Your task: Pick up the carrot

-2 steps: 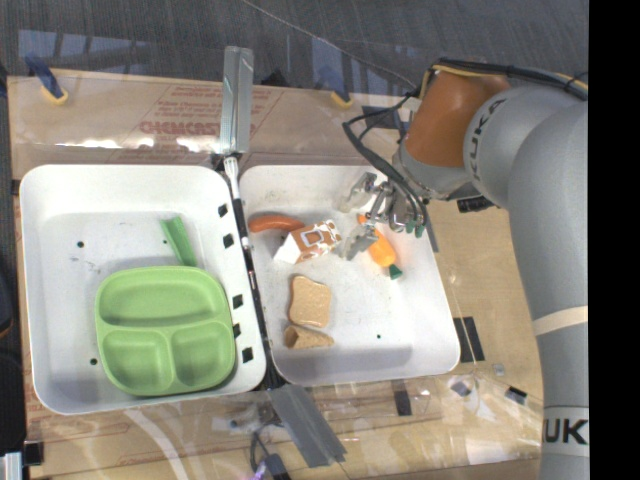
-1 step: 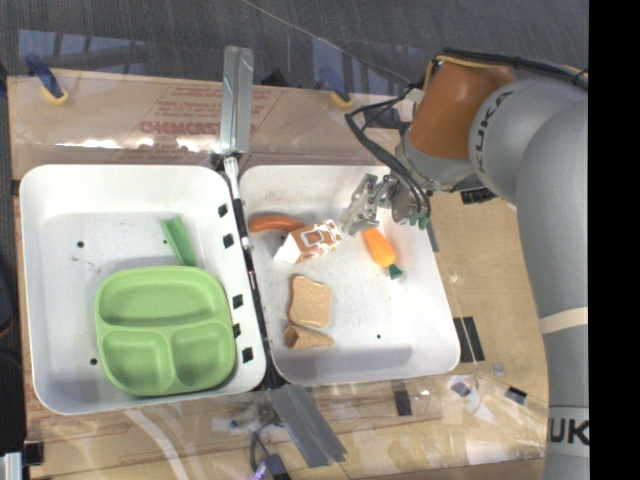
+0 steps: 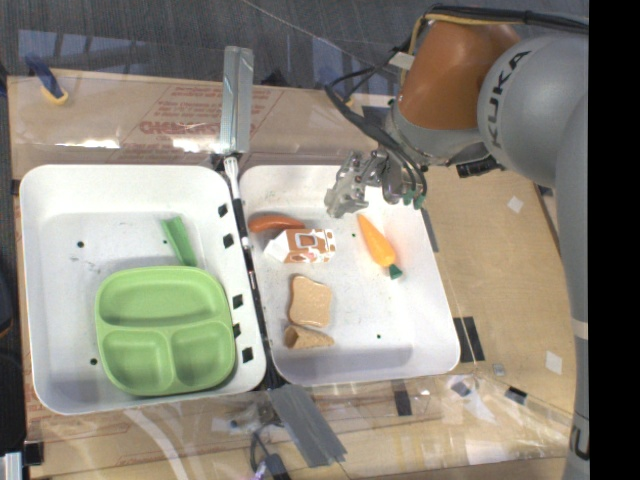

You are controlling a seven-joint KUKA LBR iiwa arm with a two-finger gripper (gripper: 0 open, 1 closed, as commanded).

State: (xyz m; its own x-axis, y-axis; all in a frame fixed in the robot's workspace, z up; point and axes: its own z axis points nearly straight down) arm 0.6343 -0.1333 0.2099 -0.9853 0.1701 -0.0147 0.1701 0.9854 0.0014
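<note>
Right bin [image 3: 430, 343]: two bread pieces [image 3: 309, 311] lie nearest the camera, then an orange-and-white toy block [image 3: 309, 246] and a sausage [image 3: 275, 223]. The carrot [image 3: 377, 242] (green tip toward the near edge) lies loose by the right wall. Just beyond it hangs the gripper [image 3: 345, 200], holding nothing; its opening cannot be judged.

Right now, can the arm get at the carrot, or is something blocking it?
Probably yes. The carrot lies alone on the right bin floor, apart from the toast and sausage, with nothing on top. The tool hangs just up-left of it.
</note>
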